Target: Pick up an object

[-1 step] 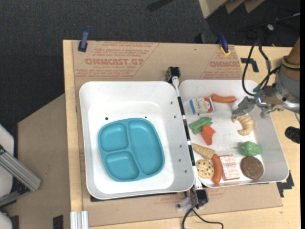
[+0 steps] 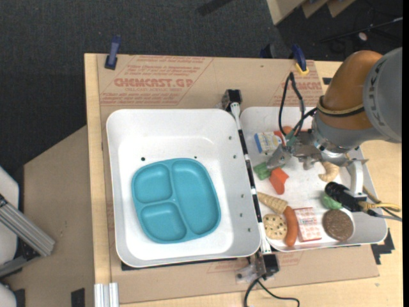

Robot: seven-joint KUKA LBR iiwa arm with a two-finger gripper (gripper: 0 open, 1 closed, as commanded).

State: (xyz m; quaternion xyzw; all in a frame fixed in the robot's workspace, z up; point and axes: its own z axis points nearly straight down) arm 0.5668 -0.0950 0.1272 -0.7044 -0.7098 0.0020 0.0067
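My gripper point(image 2: 293, 157) hangs low over the middle of the right bin point(image 2: 377, 232), its two grey fingers spread open with nothing between them. Just below its left finger lie an orange-red carrot piece point(image 2: 278, 181) and a green piece point(image 2: 261, 169). A blue-and-white packet point(image 2: 263, 141) lies to its upper left, and a beige piece point(image 2: 329, 169) to its right. Along the bin's front lie a waffle cone point(image 2: 273, 203), a cookie point(image 2: 274, 226), a sausage point(image 2: 291, 226), a red-and-white box point(image 2: 308, 224) and a brown disc point(image 2: 337, 224).
The left bin point(image 2: 128, 133) holds a blue divided plate point(image 2: 176, 199). The arm's wrist and orange band point(image 2: 350, 85) hang over the right bin's back right corner. A small green piece point(image 2: 330, 202) lies near the brown disc.
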